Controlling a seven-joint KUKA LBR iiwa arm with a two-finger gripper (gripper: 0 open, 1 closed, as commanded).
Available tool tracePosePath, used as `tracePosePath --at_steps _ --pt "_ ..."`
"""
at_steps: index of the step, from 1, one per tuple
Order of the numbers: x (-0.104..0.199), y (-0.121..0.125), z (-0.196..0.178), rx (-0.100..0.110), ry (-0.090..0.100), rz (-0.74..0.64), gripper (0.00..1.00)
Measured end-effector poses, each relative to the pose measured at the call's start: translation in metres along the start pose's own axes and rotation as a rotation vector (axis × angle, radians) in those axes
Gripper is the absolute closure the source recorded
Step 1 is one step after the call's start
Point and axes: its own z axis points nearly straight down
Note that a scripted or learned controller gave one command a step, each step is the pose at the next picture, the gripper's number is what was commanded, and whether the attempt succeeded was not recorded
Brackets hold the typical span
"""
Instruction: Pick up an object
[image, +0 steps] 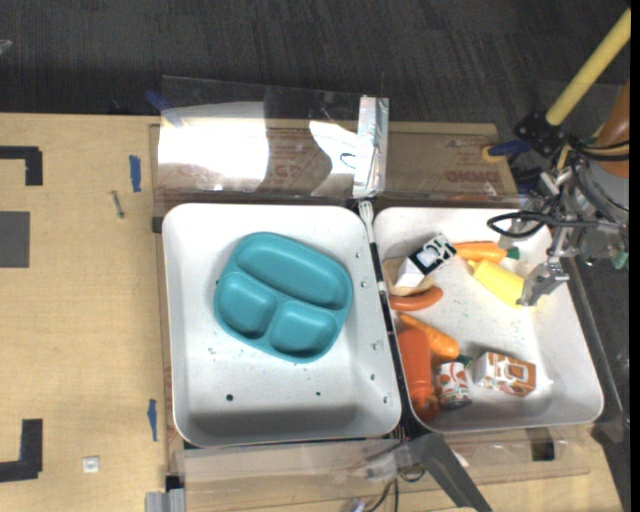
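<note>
Over the right bin's (575, 330) far right corner the gripper (545, 285) hangs low, just beside a yellow block (497, 279) that lies near the far edge of that bin; whether the claw is released or clenched cannot be told from this view, and nothing is seen gripped. Nearly everything graspable is in this bin: a black-and-white tag piece (432, 253) at the far left, an orange carrot-like toy (428, 340) along the left wall, and two small printed cartons (490, 377) toward the near edge. The left bin (190, 330) holds a teal divided tray (283, 295) at its middle.

The risk, as I judge it, is a miss. The block sits tilted close to the wall, so a descent may clip the bin's rim or nudge the block aside. Cables trailing near the wrist could also snag.
</note>
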Motion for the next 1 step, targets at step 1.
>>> tracePosePath --at_steps 1 --pt "0.0864 0.0292 0.1344 -0.004 0.008 -0.121 0.0"
